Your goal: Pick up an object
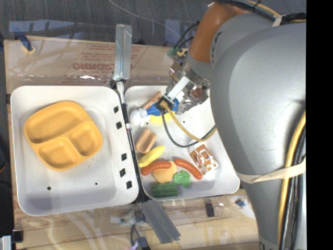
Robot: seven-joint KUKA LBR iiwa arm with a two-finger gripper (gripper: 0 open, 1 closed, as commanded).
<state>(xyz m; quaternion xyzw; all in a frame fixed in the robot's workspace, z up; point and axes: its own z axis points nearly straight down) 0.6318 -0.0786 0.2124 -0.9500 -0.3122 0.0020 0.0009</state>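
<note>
A: Where is the end effector [165, 104]?
B: Low over the far end of the right bin [221, 145]. I cannot tell how it is set.

A: What lies by it?
B: A brown wooden piece [152, 101] touches it on the left. A white toy [138, 117] with a blue and yellow part is just left and nearer the camera.

A: And farther off?
B: Toward the camera: a hot-dog bun [146, 139], yellow banana [151, 155], two red sausages [155, 166], green pieces [165, 190], and a printed packet [204, 158]. A yellow cable [184, 134] loops between.

A: The other side?
B: Well left, the yellow divided plate [62, 134] sits in the left bin [31, 199]. The grey arm [260, 103] hides the right bin's right wall.
</note>
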